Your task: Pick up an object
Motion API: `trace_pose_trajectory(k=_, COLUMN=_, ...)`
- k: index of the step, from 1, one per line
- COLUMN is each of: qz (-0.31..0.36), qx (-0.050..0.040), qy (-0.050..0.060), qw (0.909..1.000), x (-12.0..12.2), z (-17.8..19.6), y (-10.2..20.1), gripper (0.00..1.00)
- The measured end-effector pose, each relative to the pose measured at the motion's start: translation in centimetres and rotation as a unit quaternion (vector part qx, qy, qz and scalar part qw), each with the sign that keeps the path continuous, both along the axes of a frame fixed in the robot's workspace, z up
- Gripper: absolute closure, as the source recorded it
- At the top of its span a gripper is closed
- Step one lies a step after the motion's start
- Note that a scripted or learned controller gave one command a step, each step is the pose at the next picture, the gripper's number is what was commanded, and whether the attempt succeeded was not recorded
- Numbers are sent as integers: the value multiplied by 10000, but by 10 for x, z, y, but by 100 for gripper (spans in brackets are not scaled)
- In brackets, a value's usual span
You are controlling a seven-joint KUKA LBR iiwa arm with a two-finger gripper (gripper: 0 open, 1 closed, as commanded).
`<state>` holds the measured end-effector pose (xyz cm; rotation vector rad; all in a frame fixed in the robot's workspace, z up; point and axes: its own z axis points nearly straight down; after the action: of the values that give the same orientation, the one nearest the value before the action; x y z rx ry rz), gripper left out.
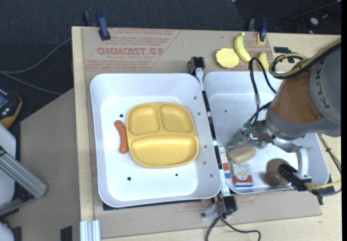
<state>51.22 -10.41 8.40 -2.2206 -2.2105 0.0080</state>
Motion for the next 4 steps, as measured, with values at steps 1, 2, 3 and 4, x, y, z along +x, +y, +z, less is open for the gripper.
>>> trace_pose_trajectory(k=1, qz=0, qx=-12, qy=-47, qw=10000, x=-19, z=1, y=-42, gripper=0)
trace_pose_trajectory(k=2, qz=38, qx=-54, qy=-137, qw=9999, x=153, z=53, y=-109, gripper=0)
trace_pose_trajectory(k=3, qz=23, qx=6, qy=-12, qw=10000, x=102, z=-2, y=-71, gripper=0)
trace_pose_trajectory(k=4, qz=2, qx=2, qy=-3, qw=10000, x=6, z=0, y=-71, gripper=0)
